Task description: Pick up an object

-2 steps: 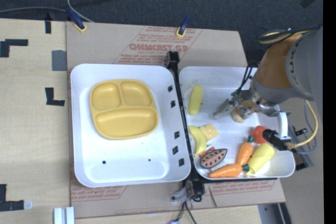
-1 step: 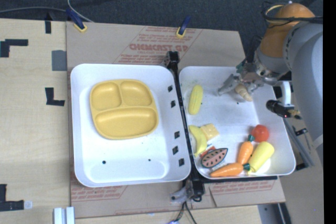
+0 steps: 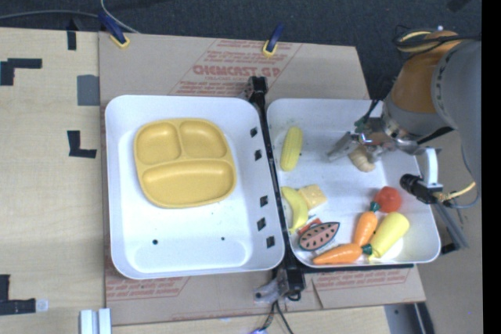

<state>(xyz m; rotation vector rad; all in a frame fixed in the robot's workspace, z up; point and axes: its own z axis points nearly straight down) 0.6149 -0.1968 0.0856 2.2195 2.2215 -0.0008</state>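
In the right bin (image 3: 344, 109), near its upper right side, the gripper (image 3: 362, 146) hangs low over the white floor, with a small tan lump (image 3: 362, 160) touching or just under its tip. This looks like the grasping step of the pick, either closing on that lump or about to. One thin grey finger (image 3: 341, 145) sticks out to the left, but whether the jaws are apart or together cannot be told, and nothing is clearly held between them. The arm (image 3: 438, 86) enters from the right, its orange band above the wrist, bent down toward the bin at a slant. Other pickable toys lie nearby: a corn cob (image 3: 291, 149) to the left, a tomato (image 3: 389, 199) just below, two carrots (image 3: 365, 227), a yellow pepper (image 3: 391, 234) and a banana (image 3: 296, 206) along the lower part. The left bin (image 3: 188, 254) holds a yellow divided plate (image 3: 185, 162). Next, the jaws would need to clamp firmly on the lump, then lift straight up, clear of the tomato.
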